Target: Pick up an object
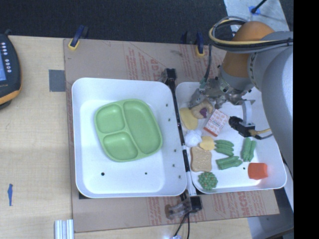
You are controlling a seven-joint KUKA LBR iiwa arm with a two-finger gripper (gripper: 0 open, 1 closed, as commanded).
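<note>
Camera view has the left bin way off to the left of the fingers, with just a green divided plate lying flat in it, so nothing to grab there really. Moving right, all the small stuff sits in the right bin. The gripper is down at that bin's upper-left corner, but honestly I can't tell how far its fingers are spread or whether they've got anything, too much wrist hardware in the way. Right at the tips there's a small purple piece, and touching it just below-left is a pale yellow round piece. My guess is one of those two is the target, since they lie straight under the fingers. Just right of the tips sits a red and white packet, tilted, long axis running diagonal. Further below are the toast slice, green bean pods and broccoli, and well off to the lower right an orange block.
</note>
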